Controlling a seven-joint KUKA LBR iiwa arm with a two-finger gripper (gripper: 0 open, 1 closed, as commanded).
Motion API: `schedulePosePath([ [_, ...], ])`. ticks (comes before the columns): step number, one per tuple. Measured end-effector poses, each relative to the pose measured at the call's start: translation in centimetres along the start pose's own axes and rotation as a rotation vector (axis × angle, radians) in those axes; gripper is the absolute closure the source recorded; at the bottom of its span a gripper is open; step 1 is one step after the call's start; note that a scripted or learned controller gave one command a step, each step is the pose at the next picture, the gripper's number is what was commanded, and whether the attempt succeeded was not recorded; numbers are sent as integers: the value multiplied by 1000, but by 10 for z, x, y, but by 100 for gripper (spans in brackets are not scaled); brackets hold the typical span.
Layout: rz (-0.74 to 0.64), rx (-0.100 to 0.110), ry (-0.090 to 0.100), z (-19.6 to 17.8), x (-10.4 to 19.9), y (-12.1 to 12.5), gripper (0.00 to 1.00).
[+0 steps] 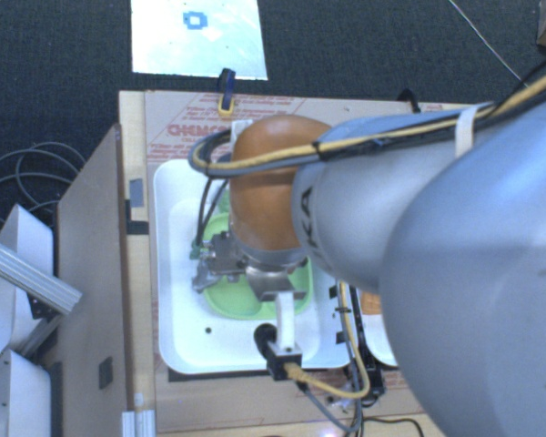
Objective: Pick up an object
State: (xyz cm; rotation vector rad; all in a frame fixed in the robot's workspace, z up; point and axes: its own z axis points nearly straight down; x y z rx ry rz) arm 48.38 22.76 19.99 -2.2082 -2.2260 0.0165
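On the left, the white bin lies on the bench, and a green object rests inside it, near the middle of the bin. The gripper hangs directly over this green object, below the orange band, but whether it is apart or together cannot be told, because the wrist covers it. To the right, the big grey arm hides most of the second bin.
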Motion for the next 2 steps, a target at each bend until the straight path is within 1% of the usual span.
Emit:
schedulePosePath([
  [1,18,-10,-2,27,-102,27,0],
  [2,2,-23,8,-99,-91,2,0],
])
